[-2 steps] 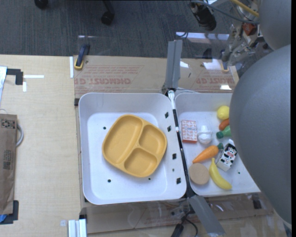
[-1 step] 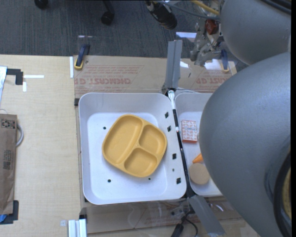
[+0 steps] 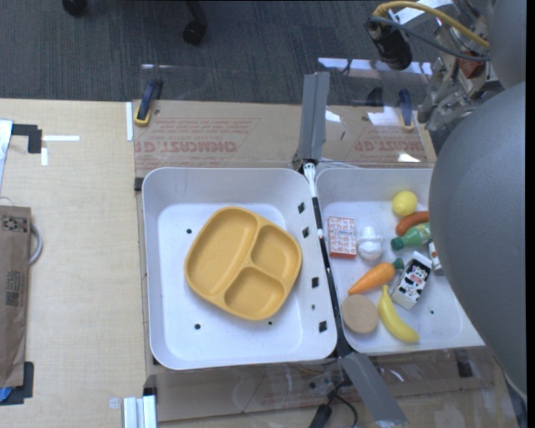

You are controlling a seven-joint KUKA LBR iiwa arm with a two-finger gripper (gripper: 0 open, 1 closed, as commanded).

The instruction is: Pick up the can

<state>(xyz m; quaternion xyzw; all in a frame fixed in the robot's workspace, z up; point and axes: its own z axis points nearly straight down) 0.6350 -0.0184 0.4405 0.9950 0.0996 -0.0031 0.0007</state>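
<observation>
Grey robot arm (image 3: 489, 242) looms nearest, over the right white bin (image 3: 451, 334). We judge approach pending. Small white can (image 3: 369, 245) stands beside the red-patterned box (image 3: 341, 236); descent there next.

A robotics lab: white bins (image 3: 155, 251) on a wooden bench (image 3: 75, 251), grey robot arm (image 3: 489, 226), cables (image 3: 418, 17) far right.

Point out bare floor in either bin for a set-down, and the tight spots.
Left bin: bare strips on all sides of the yellow divided plate, widest along its left wall and front. Right bin: bare at the back left, behind the red packet. Crowded from the lemon down to the banana.
</observation>
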